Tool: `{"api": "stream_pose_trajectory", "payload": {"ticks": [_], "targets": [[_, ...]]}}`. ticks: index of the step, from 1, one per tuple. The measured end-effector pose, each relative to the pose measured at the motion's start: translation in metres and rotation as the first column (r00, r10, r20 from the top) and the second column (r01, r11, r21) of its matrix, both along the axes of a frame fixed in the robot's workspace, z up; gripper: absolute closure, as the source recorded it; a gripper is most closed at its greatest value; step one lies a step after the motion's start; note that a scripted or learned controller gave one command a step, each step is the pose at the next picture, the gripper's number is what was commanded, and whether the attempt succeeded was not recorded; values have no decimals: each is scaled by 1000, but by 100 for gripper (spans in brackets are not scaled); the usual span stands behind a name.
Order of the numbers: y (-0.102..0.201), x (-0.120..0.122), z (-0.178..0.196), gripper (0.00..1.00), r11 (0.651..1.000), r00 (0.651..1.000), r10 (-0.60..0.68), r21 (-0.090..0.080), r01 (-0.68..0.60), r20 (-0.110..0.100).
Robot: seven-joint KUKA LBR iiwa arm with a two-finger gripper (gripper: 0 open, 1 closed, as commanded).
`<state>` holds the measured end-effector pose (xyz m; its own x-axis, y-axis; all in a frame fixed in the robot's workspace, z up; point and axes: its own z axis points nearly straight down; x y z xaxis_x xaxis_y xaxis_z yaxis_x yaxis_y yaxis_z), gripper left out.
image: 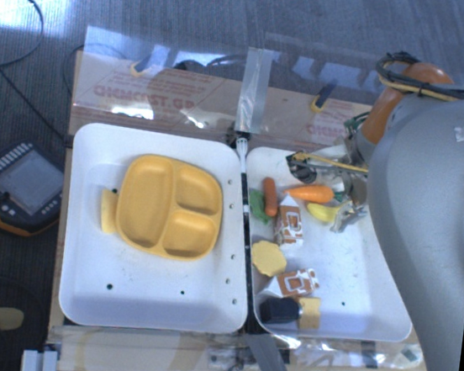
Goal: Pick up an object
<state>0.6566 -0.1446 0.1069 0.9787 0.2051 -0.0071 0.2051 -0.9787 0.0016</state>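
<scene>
gripper (341, 205) over right bin (372, 284) | grip state: cannot tell | centre on carrot (309, 193), descend straight

arm (431, 215) cut off at right edge | hides right bin (367, 321) corner (far side)

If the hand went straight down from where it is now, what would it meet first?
Probably the yellow banana-like piece beside the orange carrot, which lie just under the hand in the right bin. Depth is unclear from this slanted view, so it could land on bin floor.
</scene>
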Motion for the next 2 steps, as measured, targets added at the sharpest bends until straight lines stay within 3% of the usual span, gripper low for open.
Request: {"api": "stream_pose_trajectory", "payload": {"ticks": [1, 2], "targets": [[-12, -2, 52, 0, 1000, 1000, 9, 2, -9, 3], [-56, -8, 12, 0, 999, 999, 36, 1, -36, 1]]}}
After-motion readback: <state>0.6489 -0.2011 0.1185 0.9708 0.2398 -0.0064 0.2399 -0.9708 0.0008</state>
